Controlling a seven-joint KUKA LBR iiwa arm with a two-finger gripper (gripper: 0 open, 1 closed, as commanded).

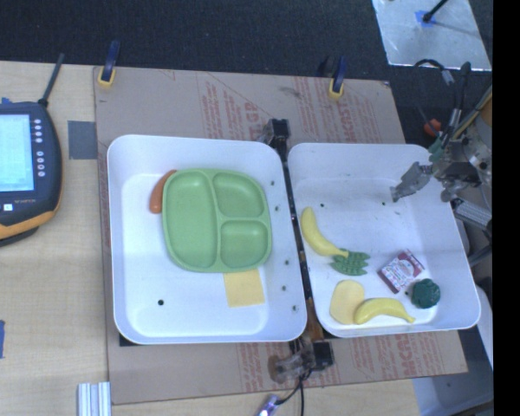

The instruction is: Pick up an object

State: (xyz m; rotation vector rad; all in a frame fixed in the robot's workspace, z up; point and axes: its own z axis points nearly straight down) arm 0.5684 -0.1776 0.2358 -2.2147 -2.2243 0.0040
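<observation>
In the left bin [126,232] lie a green tray [217,219], an orange piece [159,193] under its left edge and a yellow square [244,288]. In the right bin [373,167] a banana [319,237] lies near the left wall, its long axis going down and to the right. The hand [405,187] is at the upper right of this bin, so the banana lies to its left and lower, well apart. The fingers [400,189] seem slightly spread and pinch nothing.
</observation>
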